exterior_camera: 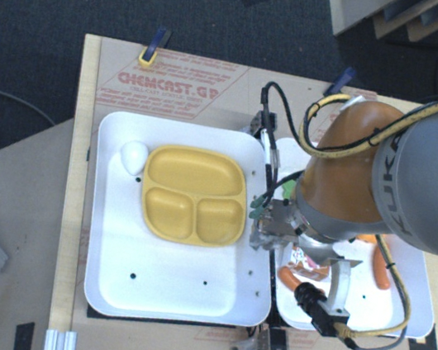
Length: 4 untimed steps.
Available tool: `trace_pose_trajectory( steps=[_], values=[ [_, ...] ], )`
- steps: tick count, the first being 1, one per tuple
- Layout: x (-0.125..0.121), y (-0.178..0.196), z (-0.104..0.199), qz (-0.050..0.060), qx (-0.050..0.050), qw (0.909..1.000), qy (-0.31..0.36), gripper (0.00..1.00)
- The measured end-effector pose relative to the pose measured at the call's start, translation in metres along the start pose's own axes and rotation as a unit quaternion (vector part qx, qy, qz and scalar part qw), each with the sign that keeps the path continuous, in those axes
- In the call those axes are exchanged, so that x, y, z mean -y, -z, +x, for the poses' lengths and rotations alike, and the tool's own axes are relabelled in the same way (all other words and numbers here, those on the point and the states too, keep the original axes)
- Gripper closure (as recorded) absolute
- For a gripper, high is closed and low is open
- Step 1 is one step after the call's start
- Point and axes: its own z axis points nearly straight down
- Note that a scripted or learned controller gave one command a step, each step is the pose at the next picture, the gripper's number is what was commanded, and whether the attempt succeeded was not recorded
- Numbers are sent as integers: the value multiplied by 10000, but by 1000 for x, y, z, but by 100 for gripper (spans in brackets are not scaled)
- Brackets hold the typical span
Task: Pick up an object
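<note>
Your gripper (313, 269) hung low over the right bin (420, 308), hidden under its own wrist, so you couldn't tell its opening. A small orange piece (288, 279) lay just beside it, toward the bins' shared wall. A second orange piece (383, 273) sat further off, and the yellow divided plate (194, 195) sat well apart in the left bin (157, 285).

The grey arm (432, 178) comes in from the right, its orange band (351, 164) bulging above the wrist. It bends steeply down, so the wrist hides the gripper (309, 261) below. Black and yellow cables loop around the wrist.
</note>
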Motion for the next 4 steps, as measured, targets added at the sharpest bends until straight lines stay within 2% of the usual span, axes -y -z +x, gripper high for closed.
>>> trace_pose_trajectory(
  steps=[1, 2, 3, 4],
  values=[
    [0, 78, 93, -64, -11, 10000, 22, 100],
    [0, 159, 42, -81, 15, 9999, -62, 100],
    [1, 233, 21, -80, 15, 10000, -41, 100],
    [-91, 179, 43, -32, 33, 10000, -34, 100]
  ],
)
